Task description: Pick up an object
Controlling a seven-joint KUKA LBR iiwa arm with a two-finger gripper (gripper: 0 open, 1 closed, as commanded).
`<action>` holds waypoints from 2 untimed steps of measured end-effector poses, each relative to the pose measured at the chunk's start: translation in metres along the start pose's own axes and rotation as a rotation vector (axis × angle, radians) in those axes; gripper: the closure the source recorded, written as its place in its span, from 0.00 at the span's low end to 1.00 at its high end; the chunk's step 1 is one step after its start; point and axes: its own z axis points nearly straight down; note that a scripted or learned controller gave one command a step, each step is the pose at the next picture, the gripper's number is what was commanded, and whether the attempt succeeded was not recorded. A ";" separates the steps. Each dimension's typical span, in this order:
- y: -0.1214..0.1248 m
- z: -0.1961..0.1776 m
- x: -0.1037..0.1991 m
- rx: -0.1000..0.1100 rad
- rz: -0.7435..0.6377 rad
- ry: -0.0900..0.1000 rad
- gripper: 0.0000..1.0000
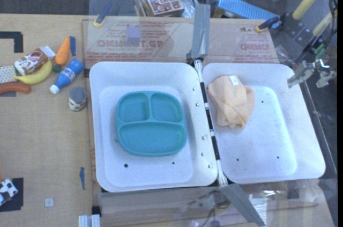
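Near: left bin [107, 167] carries a teal divided plate [151, 123], lying flat. Right bin [300, 156] holds a crumpled yellow cloth [231, 101] in its upper-left part, close to the divider.

Far right: tool [311, 71] sits at the right bin's upper-right corner, well apart from the cloth, carrying nothing; spread or pressed together, cannot tell.

Step, as judged: approach not yet begun. Next move calls for travelling left over the cloth, then descending.

Far left, on the worktop [32, 140]: banana [33, 75], bottle [66, 75], can [77, 99].
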 end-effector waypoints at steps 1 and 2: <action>0.006 0.107 0.049 0.000 -0.014 -0.001 0.00; -0.010 0.187 0.079 -0.015 0.042 -0.004 0.00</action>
